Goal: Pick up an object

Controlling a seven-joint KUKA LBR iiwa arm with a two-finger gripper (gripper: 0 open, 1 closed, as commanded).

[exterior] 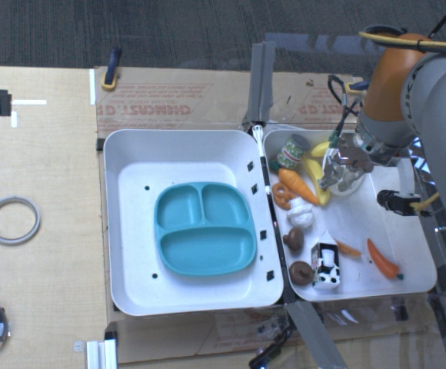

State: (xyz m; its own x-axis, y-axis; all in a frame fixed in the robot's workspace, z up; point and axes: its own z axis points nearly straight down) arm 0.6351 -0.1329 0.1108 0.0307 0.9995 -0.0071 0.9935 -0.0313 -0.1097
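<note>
We see the hand (337, 172) low in the right bin (407, 271), over the banana (316, 174) beside the carrot (297, 187) and can (291, 152); we cannot tell how its grip stands. A teal tray (205, 229) lies in the left bin (123, 206).

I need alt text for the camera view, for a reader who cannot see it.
A grey arm's gripper reaches down among toy food in the right white bin, beside a banana and a carrot. The left white bin holds a teal divided plate.
</note>
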